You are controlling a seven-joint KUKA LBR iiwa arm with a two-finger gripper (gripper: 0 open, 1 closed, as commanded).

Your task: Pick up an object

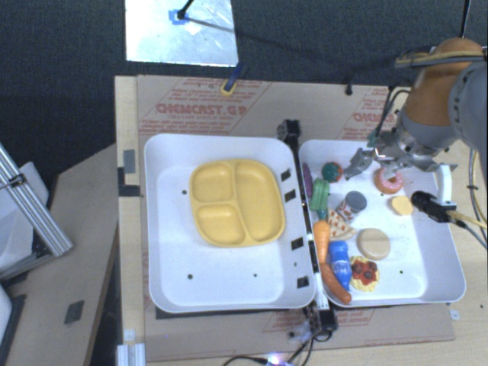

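Note:
My gripper hangs over the back of the right bin, open, with nothing between its fingers. One finger points toward a teal and red ball. A pink donut lies just below the other finger. Further forward in this bin are a grey can, a pizza slice, a carrot, a round beige biscuit, a blue packet, a sausage, a red and yellow piece and a yellow lump.
A green item and a purple stick lie along the right bin's left wall. The left bin holds a yellow divided plate. The grey arm comes in from the upper right.

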